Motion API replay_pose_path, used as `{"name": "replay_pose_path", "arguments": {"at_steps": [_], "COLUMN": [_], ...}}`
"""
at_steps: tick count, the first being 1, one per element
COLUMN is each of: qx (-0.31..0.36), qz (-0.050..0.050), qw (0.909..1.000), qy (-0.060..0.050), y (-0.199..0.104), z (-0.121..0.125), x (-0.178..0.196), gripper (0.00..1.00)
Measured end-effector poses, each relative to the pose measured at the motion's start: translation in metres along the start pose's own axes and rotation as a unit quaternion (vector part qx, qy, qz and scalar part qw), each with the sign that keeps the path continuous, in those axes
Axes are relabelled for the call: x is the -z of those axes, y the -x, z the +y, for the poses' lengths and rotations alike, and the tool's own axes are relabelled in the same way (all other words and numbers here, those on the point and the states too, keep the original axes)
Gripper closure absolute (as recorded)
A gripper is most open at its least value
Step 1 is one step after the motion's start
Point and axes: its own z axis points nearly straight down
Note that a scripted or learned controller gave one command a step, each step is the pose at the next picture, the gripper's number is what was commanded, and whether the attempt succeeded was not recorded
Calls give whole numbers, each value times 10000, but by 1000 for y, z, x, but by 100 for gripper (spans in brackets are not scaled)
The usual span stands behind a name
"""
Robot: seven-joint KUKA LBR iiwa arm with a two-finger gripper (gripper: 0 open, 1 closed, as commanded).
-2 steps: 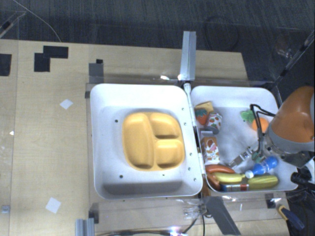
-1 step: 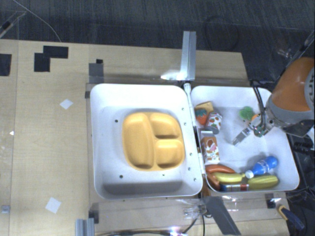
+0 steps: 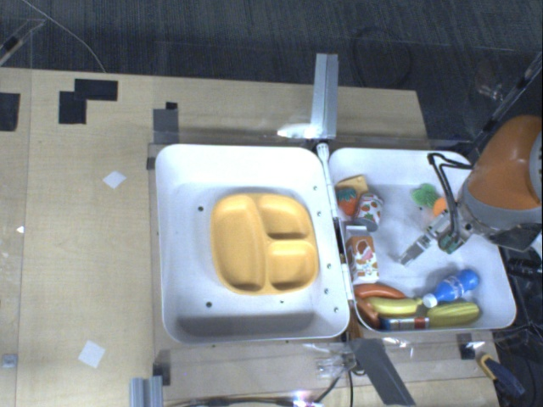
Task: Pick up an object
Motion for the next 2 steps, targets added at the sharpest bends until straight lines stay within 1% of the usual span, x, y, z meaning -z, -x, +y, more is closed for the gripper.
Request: {"name": "replay_pose_path", "arguments": {"at_steps": [1,2], "qx": [-1125,-1709], "qz": [-7,35], "qw": [9936,9853], "qy": [2,-31], "y": [-29,-16], "z": [-18,27], "x": [1,23], "gripper": [0,0]}}
